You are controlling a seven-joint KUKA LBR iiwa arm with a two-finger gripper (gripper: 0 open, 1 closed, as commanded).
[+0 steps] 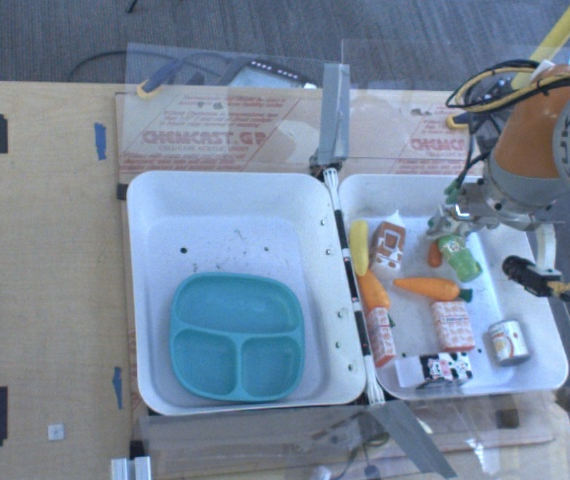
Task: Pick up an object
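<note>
Hovering low in the right bin [550, 363], the tool [454, 230] pinches a green bottle [459, 256] between its fingers.

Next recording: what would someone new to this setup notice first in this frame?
Probably the teal plastic divided plate, alone in the left white bin. Next, the right white bin, crowded with small items including an orange toy carrot and a yellow banana-like piece. The grey arm's orange band stands out above that bin's far right corner.

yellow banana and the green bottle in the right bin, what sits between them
In the camera view, a small brown-and-white carton lies between the yellow banana and the green bottle, with a small orange piece beside the bottle.
</note>
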